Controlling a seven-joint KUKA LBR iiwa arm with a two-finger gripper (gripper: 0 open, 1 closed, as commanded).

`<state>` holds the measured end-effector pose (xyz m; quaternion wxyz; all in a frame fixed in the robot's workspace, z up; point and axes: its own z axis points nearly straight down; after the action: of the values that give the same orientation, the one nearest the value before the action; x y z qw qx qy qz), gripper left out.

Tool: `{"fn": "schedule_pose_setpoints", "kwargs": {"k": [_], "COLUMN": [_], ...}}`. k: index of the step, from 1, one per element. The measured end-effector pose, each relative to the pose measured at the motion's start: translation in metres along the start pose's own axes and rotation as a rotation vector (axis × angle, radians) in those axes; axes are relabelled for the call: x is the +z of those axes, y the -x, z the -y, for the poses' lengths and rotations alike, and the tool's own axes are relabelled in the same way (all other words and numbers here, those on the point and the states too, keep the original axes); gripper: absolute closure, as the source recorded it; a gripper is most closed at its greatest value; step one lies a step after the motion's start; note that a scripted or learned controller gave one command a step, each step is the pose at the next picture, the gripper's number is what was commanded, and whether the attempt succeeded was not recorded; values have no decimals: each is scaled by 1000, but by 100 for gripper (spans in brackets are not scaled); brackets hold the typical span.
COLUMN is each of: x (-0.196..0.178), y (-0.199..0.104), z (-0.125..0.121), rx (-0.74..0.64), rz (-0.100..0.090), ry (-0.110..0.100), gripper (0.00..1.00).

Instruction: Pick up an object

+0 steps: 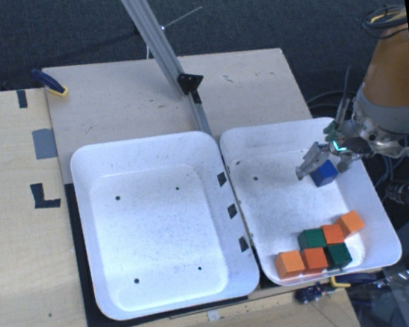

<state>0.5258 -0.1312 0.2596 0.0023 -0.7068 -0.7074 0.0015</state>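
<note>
The gripper (324,162) is hovering over the right part of the right bin (262,143), its fingers closing on a blue block (325,174) sitting between and just under them, while orange and green blocks (320,247) are lying clustered at the bin's near edge.

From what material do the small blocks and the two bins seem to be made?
Orange blocks, green blocks, blue block: probably painted wood or plastic; flat matte colour, sharp edges, too small to decide. Left bin and right bin: likely moulded white plastic; rounded corners, smooth raised rims, speckled floors with faint sheen.
</note>
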Motion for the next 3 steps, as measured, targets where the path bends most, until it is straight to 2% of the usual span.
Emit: {"fn": "schedule_pose_setpoints", "kwargs": {"k": [1, 3], "x": [-2, 114], "y": [0, 3], "z": [-1, 7], "rx": [-1, 0], "rz": [1, 0], "ry": [4, -3], "gripper": [0, 0]}}
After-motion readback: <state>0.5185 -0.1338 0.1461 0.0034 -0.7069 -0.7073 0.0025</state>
